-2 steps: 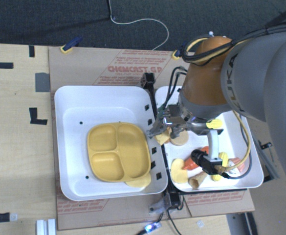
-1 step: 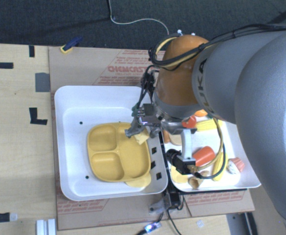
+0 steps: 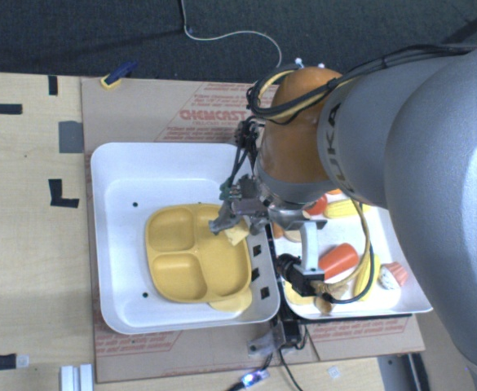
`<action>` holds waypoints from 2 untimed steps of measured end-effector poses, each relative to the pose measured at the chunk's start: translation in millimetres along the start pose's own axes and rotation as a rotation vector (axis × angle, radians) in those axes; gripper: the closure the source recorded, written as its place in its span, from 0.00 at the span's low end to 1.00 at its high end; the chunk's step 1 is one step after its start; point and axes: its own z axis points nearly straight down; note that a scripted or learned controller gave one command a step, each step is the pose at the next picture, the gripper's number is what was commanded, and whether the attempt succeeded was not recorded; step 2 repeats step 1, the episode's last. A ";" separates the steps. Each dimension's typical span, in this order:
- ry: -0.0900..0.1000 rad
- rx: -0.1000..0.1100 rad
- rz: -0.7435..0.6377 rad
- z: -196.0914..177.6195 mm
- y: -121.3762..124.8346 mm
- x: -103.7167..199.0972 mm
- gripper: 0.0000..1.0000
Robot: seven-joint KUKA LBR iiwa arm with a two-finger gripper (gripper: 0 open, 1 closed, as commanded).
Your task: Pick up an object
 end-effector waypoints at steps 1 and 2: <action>0.000 0.000 0.001 -2.2 -11.5 -1.9 1.00; 0.000 0.000 0.001 -2.2 -11.5 -1.9 1.00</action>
